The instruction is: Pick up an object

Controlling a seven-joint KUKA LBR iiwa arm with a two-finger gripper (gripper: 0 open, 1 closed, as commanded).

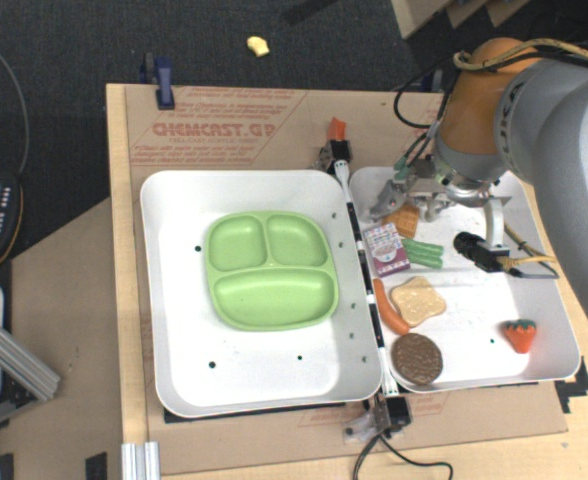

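green divided plate (271, 270), white bins (174, 218), orange carrot (389, 310), brown cookie (417, 357), red strawberry (520, 335).

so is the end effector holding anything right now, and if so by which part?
Cannot be told. The end effector is low over the back left of the right bin, right by an orange snack piece, but its tips are not clear enough to confirm a hold.
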